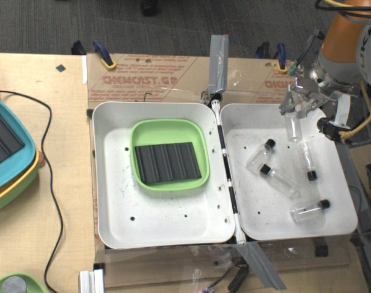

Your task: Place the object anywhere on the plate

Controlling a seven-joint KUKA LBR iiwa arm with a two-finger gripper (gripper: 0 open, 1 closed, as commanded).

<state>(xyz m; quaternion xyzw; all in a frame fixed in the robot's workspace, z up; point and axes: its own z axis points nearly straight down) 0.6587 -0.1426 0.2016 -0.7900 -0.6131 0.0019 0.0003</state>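
Right bin (pixel 332 224): four clear vials with black caps lie flat on its floor. One (pixel 260 155) near the bin's middle, long axis diagonal, cap toward the far edge. One (pixel 280 179) just beside it, diagonal the other way, cap toward the left wall. One (pixel 308 160) toward the right wall, long axis running near-to-far, cap at the near end. One (pixel 308 210) by the near right corner, lying almost across the bin, cap pointing to the right wall.

Tool (pixel 293 112) over the far right corner of this bin. A fifth clear vial (pixel 293 129) hangs upright between its fingers, long axis vertical, lower end clear of the bin floor. Fingers closed on the vial's upper part.

Left bin (pixel 109 182): green plate (pixel 200 140) toward its far edge, carrying a dark ribbed insert (pixel 168 162). Both bins sit on the table (pixel 44 224).
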